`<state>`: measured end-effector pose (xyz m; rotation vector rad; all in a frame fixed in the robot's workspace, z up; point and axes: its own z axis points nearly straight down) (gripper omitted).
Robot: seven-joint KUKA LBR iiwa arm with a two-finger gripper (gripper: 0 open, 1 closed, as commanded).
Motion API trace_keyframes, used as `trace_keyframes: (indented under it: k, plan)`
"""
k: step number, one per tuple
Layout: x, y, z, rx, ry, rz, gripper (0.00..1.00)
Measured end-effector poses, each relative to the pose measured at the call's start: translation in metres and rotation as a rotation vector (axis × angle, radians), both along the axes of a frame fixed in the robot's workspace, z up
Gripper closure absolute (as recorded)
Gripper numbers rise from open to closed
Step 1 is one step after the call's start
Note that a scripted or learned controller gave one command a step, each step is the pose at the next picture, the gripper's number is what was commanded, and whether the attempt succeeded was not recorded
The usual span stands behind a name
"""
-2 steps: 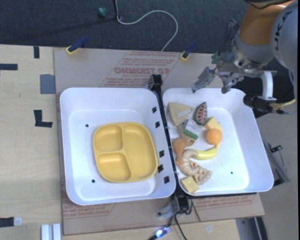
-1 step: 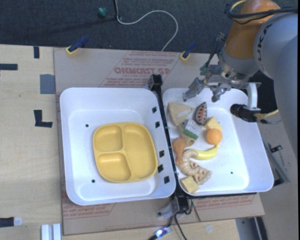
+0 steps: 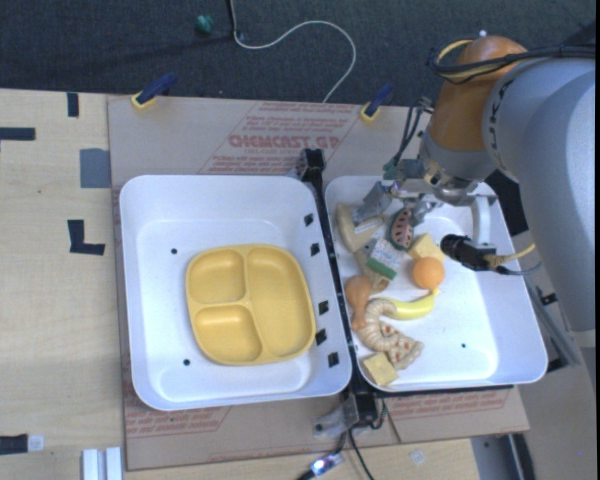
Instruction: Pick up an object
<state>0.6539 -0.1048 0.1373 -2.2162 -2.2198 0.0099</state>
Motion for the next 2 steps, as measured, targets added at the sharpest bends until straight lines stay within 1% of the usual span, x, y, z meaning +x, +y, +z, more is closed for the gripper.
trace_keyframes:
  k: [1, 2]
  plan:
    - [-0.001, 0.001, -0.054, 0.000, -0.002, 0.001, 0.00]
    - [-0.001, 0.002, -0.042, 0.002, -0.002, 0.001, 1.00]
